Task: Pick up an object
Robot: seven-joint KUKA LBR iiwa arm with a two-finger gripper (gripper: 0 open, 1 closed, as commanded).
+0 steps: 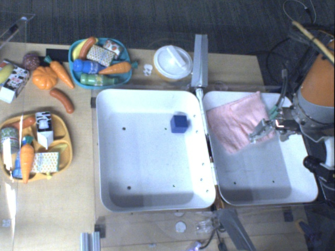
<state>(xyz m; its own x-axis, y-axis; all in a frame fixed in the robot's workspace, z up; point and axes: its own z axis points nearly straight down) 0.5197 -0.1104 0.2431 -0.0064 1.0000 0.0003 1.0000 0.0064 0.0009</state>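
Note:
A pink cloth (235, 120) lies crumpled in the upper left part of the right bin (272, 187). A small blue cube (179, 123) sits in the upper right part of the left bin (141, 192). My gripper (260, 131) reaches in from the right and hangs at the cloth's right edge, low over the right bin. The grey arm with its orange band (319, 82) stands over that bin's right rim. Whether the gripper touches the cloth is unclear from this angle.
A white lidded bowl (172, 61) stands behind the bins. A blue bowl of toy food (99, 61) and loose toy vegetables (52, 77) lie at the back left. A yellow plate with toy food (36, 148) sits at the left. A grey post (199, 61) rises between the bins.

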